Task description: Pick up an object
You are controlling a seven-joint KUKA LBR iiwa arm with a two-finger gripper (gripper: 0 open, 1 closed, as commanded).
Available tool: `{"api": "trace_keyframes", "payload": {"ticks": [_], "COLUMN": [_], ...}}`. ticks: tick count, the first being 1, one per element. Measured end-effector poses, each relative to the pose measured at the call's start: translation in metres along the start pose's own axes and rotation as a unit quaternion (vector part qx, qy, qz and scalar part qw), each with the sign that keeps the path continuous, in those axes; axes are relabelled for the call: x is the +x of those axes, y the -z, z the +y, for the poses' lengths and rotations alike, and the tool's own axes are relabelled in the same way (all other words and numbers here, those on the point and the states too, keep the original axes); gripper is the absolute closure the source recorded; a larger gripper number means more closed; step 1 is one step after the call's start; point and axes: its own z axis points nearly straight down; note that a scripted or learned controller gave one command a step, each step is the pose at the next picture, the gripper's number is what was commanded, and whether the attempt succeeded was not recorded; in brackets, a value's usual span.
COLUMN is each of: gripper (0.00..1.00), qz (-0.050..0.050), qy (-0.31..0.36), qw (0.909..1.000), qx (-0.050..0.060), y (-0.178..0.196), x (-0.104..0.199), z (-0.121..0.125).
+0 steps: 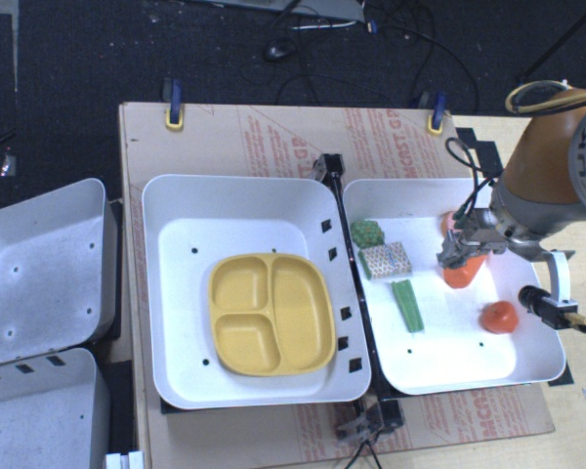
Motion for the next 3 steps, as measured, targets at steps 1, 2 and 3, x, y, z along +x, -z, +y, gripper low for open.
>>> {"api": "trace_keyframes", "payload": {"ticks": [1,2,3], "gripper": [1.00,1.00,1.00], "qz": [-0.001,-0.001,0.000], "qy": [0.001,0.002,0.001], "qw": [1.0000,1.0000,1.0000], "qx": [-0.003,-0.003,-0.001], "y": [0.063,0.126,0.129], "x": [-0.005,-0.002,-0.002], "z": [0.003,0.001,0.002]}}
